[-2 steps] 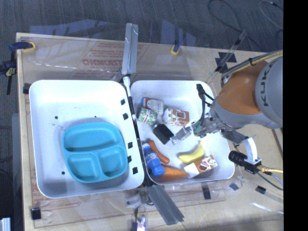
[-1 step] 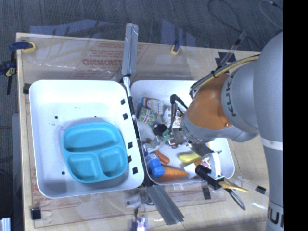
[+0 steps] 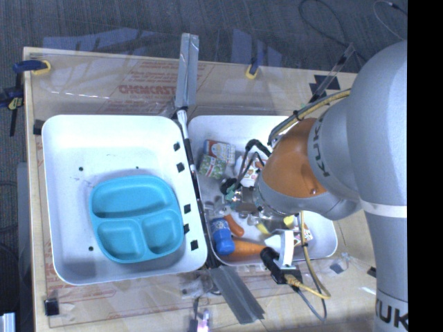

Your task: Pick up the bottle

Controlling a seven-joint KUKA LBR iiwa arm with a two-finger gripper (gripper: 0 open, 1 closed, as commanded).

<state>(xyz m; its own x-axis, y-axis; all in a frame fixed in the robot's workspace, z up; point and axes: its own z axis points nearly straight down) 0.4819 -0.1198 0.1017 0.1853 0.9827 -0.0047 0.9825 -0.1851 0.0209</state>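
Note:
A small blue bottle [image 3: 221,238] lies in the right bin [image 3: 325,244], close to the divider wall and near the front. The gripper [image 3: 237,191] reaches down into the middle of the same bin, under the orange band of the arm [image 3: 294,168]. It sits just behind and slightly right of the bottle, apart from it. The wrist and cables cover the gripper's tip.
A green and white packet [image 3: 215,158] lies at the back of the right bin. An orange carrot-like piece [image 3: 247,249] rests beside the bottle at the front. The left bin [image 3: 62,151] holds a blue compartment tray [image 3: 136,217]. The arm covers the right bin's right half.

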